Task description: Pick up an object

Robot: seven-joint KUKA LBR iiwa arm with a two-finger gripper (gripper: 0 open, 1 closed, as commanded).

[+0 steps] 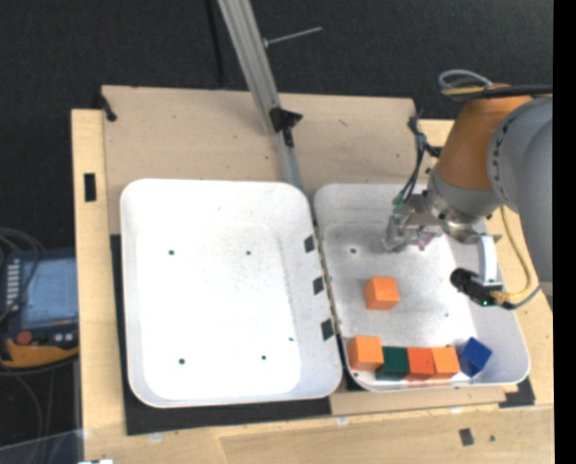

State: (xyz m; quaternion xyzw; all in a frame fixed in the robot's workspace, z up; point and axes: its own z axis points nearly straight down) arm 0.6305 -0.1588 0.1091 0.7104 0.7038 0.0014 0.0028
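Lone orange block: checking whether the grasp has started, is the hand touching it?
Apart. The camera view shows bare white bin floor between the hand and the lone orange block.

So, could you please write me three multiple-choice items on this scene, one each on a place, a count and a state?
1. Where does the lone orange cube lie?
A. mid-floor of the right bin
B. in the left bin
C. on the bench outside both bins

2. How many blocks sit in the row along the right bin's near wall?
A. two
B. five
C. eight

3. Where is the hand relative to the lone cube?
A. closed around it
B. over the bin floor, apart from it
C. over the left bin

Answers: 1 A, the cube sits alone at the centre of the right bin. 2 B, orange, green, orange, orange and blue. 3 B, bare floor separates them.
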